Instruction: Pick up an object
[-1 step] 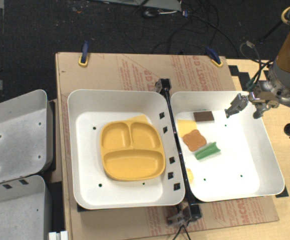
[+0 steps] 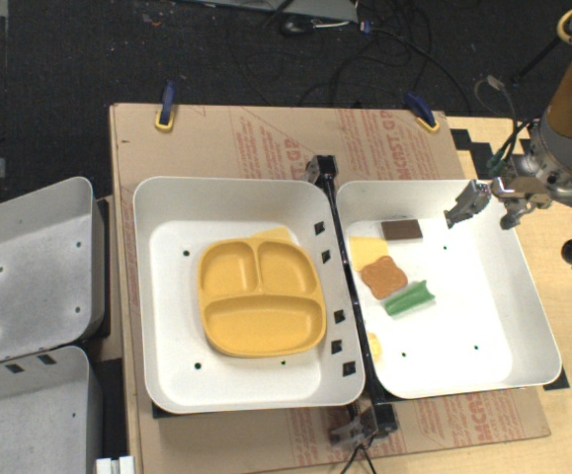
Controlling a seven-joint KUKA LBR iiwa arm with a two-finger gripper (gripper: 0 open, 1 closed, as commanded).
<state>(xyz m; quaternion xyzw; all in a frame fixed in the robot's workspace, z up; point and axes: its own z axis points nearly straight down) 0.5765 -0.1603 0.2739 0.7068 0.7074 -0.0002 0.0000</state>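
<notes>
Cardboard-topped bench (image 2: pixel 266 131) carries 2 white bins side by side. Left bin (image 2: pixel 157 265) holds yellow divided tray (image 2: pixel 262 297). Right bin (image 2: pixel 483 344) has tan piece (image 2: pixel 383 276), green piece (image 2: pixel 408 299), brown block (image 2: pixel 401 230), all near its left side. Gripper (image 2: pixel 488 208) hovers at far right of that bin, fingers spread, nothing btwn them

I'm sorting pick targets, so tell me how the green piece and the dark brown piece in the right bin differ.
The green piece is bright green, elongated and lies at a slant; the dark brown piece is a flat rectangle lying level with the picture's top edge. The green piece sits toward the bin's middle, just below the orange-brown piece; the dark brown piece lies nearer the far wall. Both are small and lie in the right bin.
</notes>
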